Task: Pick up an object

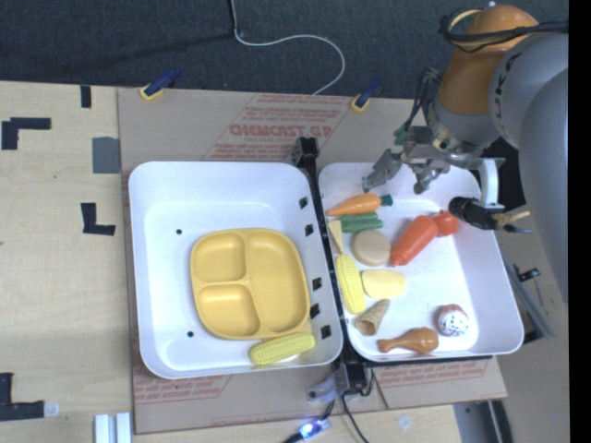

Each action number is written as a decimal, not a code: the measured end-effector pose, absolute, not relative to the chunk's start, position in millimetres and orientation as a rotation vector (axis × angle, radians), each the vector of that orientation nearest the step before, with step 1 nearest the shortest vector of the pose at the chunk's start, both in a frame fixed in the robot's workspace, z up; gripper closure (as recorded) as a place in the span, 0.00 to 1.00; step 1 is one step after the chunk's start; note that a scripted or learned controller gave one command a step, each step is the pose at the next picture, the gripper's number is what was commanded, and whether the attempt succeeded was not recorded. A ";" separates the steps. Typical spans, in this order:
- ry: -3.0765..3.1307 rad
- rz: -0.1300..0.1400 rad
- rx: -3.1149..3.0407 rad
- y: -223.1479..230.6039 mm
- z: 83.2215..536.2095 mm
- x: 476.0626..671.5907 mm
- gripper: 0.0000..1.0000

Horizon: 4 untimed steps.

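The big grey arm is cut off by the right edge, and the corn hides the yellow plate's bottom edge.

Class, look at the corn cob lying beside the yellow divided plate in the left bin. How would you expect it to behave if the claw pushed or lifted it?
The corn cob looks cylindrical and lies on its side, so a push would probably roll it. It seems to be moulded plastic toy food, likely stiff and light. Its glossy, bumpy surface may slip between narrow fingers. The yellow divided plate beside it could stop it rolling that way.

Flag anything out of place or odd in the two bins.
One corn cob lies in the left bin beside the yellow divided plate, apart from the other toy food crowded in the right bin. Nothing looks spilled or damaged.
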<state>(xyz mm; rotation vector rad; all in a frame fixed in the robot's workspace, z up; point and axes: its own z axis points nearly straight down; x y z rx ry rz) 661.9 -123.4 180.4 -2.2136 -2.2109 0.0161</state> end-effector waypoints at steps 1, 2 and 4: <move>-2.222 0.002 -2.219 -123.2 190.1 665.2 0.00; -2.220 0.008 -2.216 -122.4 125.3 661.8 0.00; -2.225 0.007 -2.215 -121.3 96.8 662.2 1.00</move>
